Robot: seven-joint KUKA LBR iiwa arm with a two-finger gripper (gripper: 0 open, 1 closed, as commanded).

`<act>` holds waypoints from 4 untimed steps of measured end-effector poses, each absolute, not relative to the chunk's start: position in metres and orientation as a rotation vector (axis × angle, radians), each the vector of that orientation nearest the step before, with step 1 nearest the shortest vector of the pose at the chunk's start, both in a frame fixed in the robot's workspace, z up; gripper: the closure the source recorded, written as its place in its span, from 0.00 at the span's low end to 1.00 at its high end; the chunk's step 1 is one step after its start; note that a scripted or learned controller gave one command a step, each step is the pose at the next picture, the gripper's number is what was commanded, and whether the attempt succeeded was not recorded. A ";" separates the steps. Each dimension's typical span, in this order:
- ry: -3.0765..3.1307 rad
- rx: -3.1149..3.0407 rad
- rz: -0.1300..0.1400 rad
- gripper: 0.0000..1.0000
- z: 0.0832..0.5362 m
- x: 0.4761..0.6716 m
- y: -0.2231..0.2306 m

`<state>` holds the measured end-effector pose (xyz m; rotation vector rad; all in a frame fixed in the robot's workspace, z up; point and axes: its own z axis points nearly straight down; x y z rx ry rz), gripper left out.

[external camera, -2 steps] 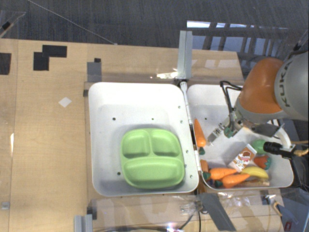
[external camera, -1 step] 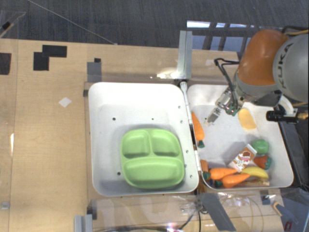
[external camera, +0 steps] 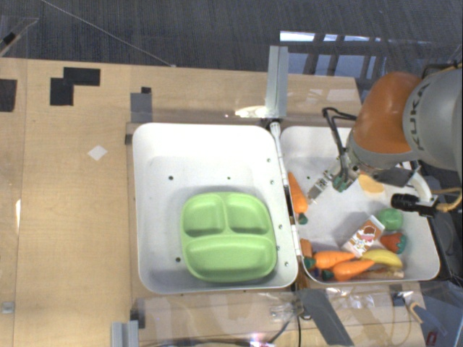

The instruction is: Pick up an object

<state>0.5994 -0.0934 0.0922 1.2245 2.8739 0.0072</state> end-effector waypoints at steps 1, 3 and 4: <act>2.777 1.415 0.014 0.00 0.093 0.542 -0.091; 2.906 1.178 0.004 0.00 0.120 0.585 -0.087; 2.905 1.175 0.005 0.00 0.094 0.560 -0.104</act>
